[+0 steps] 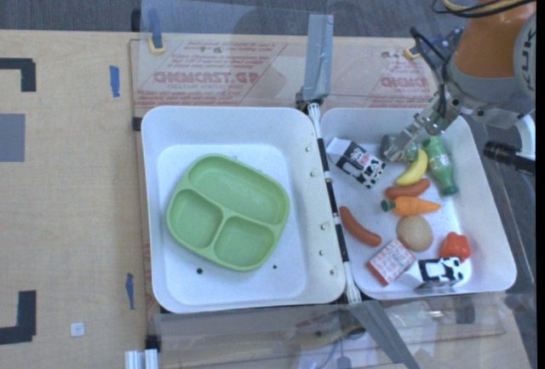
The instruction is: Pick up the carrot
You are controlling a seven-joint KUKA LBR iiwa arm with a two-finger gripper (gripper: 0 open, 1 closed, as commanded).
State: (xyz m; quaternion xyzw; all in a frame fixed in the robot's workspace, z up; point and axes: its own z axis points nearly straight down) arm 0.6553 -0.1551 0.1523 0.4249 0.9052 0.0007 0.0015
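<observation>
Left shallow white bin [162,137]: one light green three-compartment plastic plate [227,211], sitting left of the bin's centre, nothing on it. Wide bare floor along the bin's right edge and near edge, a narrower strip at the far edge.

Right shallow white bin [498,227] is crowded. Going left to right: one red sausage [360,226] near the left edge, lying at a slant; one black-and-white cow-print carton [359,164] toward the far left corner; one pink-red patterned box [391,261] close to the near edge; one orange toy carrot [411,206] about mid-bin, lying flat, tip pointing right, nothing on top of it. Just beyond the carrot, one more red sausage [407,188], then one yellow banana [414,168]. Just nearer than the carrot, one tan round potato-like thing [415,232]. Then one green plastic bottle [440,164], one second cow-print carton [442,272] at the near edge, one red pepper-like piece [456,245].

Bare floor in this bin: right edge strip and the far left corner (little else).

Grey two-finger gripper [398,143] hangs over the far part of the right bin, beside the banana's upper end, well apart from the carrot. Can't tell if it's wide or narrow; nothing seen held.
</observation>
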